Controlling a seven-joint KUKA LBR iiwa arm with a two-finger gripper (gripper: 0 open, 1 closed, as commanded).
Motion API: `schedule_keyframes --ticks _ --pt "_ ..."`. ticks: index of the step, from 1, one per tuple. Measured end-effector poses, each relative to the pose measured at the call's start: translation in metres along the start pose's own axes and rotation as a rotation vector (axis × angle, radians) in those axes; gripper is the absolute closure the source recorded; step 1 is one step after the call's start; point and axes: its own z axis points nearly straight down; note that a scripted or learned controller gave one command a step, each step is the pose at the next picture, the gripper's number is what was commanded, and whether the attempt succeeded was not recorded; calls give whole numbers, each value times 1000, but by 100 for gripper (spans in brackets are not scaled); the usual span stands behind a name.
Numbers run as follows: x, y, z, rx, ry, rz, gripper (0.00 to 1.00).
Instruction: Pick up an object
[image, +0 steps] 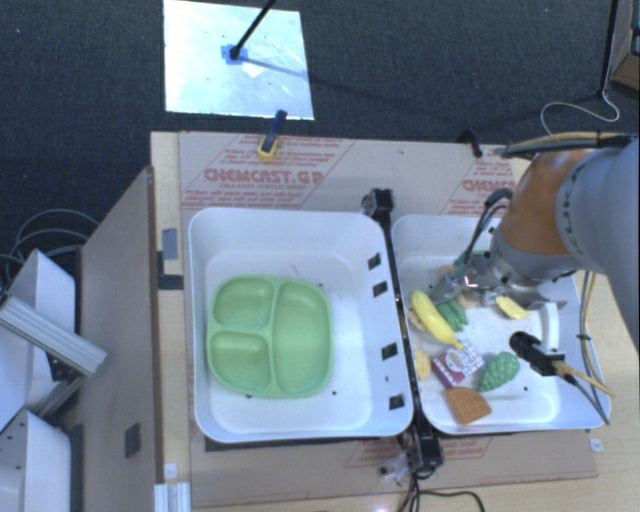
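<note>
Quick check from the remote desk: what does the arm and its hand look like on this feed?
The arm is grey and rounded, with a broad orange band above the wrist. Below it sits a grey wrist housing carrying the small dark metal hand. A thin dark cable loops beside the orange band.

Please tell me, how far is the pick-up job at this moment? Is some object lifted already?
Nothing looks lifted yet. The banana, the green broccoli-like toy and the other small items lie on the floor of the right bin. In hand: the gripper is down low in that bin, just above the banana. Left: a visible grasp and the lift. The green tray sits in the left bin.
</note>
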Motion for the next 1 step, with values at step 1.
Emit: schedule_keyframes --ticks 1 --pt "27 -108 1 11 2 8 0"
